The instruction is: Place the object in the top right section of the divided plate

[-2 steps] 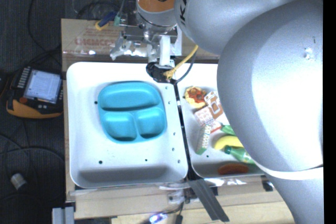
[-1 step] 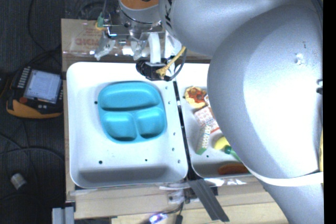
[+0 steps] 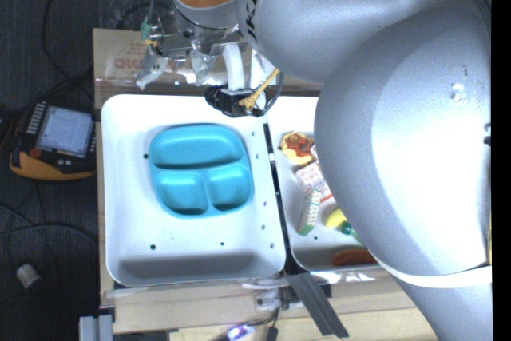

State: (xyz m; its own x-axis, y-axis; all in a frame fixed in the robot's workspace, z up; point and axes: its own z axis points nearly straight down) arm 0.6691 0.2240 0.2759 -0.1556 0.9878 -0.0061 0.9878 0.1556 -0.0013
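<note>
One blue plastic divided plate (image 3: pixel 200 169) lies in the middle of the left white bin (image 3: pixel 128 251), probably set there within easy reach; its three sections, one wide far and two small near, hold nothing. The grey arm's gripper (image 3: pixel 212 66) hangs over that bin's far edge, and I cannot tell its state or whether it carries anything. The right white bin (image 3: pixel 307 255) shows four loose candidates: a red-yellow packet (image 3: pixel 297 145), a striped packet (image 3: pixel 316 184), a yellow piece (image 3: pixel 334 218) and an orange-red piece (image 3: pixel 351 256).
</note>
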